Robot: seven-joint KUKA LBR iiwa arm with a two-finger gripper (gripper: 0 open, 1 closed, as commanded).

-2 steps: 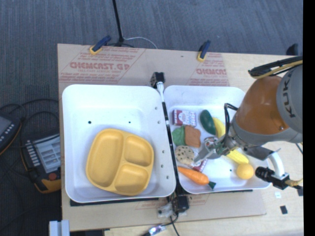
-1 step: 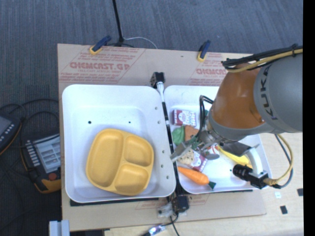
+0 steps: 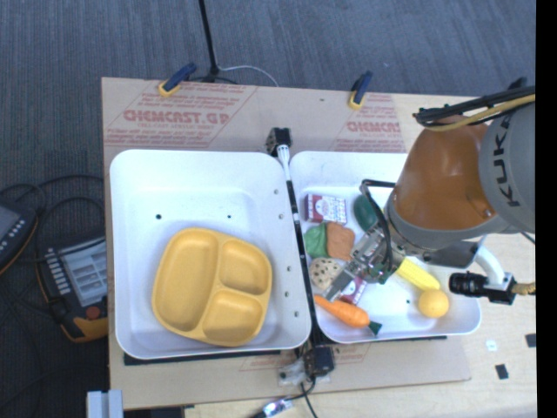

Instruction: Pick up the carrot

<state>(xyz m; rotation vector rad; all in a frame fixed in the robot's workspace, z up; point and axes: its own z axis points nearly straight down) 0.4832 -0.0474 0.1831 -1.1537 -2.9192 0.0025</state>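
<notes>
Here the gripper (image 3: 350,279) hangs just above the carrot (image 3: 343,312), fingers parted, holding nothing.

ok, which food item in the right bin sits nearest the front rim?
The carrot, orange with a green end, lying along the front rim just below the gripper; the lemon sits farther back.
</notes>
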